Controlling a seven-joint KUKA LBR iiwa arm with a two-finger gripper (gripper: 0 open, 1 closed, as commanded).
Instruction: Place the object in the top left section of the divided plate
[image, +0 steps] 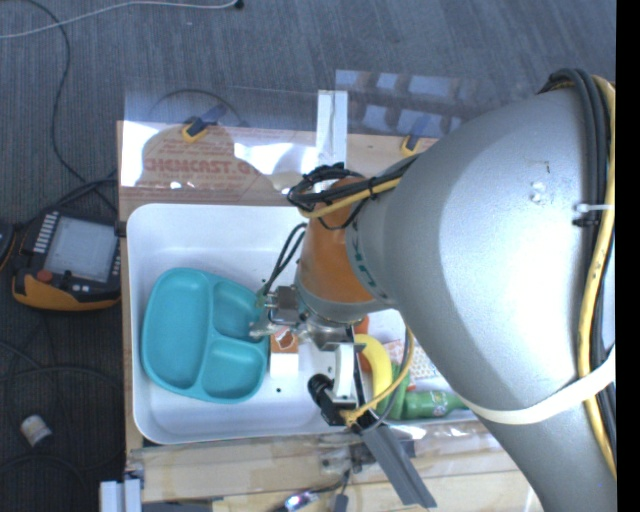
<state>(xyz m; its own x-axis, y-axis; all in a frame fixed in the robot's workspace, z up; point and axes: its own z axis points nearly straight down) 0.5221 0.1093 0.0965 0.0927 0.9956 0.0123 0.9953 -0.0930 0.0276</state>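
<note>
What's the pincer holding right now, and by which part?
Cannot tell. The wrist hides the pincer at the right edge of the teal divided plate; a small orange-and-white bit shows there, but no hold is visible.

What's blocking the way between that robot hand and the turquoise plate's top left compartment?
Nothing visible. The divided plate lies in the left bin with its compartments bare, and the arm's wrist hangs just off the plate's right edge. The wrist hides whatever the gripper may carry.

right bin: mostly hidden by arm | arm: cropped at right edge
</note>
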